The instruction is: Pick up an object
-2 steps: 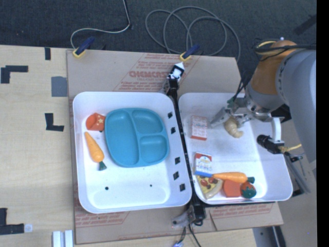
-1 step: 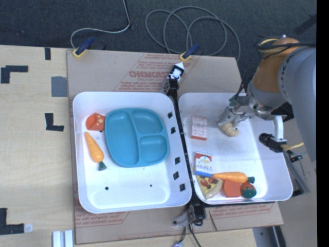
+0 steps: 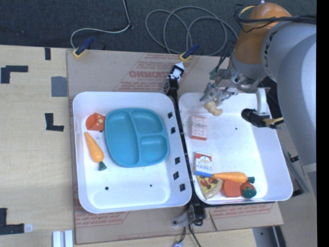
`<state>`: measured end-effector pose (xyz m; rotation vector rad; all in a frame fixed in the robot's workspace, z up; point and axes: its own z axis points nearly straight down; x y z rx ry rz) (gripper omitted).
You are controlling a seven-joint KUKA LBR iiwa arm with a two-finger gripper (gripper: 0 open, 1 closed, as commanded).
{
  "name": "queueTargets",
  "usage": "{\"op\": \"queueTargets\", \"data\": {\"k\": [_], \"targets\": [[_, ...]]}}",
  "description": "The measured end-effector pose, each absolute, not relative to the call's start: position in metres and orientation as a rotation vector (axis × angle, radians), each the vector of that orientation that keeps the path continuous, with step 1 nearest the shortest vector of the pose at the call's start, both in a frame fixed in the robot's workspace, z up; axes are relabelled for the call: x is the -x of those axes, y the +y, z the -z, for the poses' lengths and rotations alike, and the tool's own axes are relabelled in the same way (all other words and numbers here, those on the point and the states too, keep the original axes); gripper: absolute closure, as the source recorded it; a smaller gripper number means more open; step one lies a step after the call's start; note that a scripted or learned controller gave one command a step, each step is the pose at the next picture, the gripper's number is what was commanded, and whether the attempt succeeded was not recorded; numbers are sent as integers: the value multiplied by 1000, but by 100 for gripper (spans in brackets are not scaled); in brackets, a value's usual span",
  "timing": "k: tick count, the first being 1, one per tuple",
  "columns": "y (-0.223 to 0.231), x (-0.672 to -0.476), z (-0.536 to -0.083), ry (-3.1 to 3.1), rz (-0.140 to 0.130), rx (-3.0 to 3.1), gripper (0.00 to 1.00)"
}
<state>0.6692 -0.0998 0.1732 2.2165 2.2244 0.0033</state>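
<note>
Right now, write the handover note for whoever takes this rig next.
Tool: at the far end of the right bin, a small tan object between its fingers, seemingly just off the floor.
Right bin also holds: two small cartons, pizza slice, carrot, red block, tomato.
Left bin: blue divided plate, second carrot, red piece.
Done: grasp looks made.
Left: lift clear and confirm it holds.
</note>
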Motion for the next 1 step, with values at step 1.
{"op": "queueTargets", "data": {"k": [1], "targets": [[-39,-655,-184,2226,-1,-2220,100]]}}
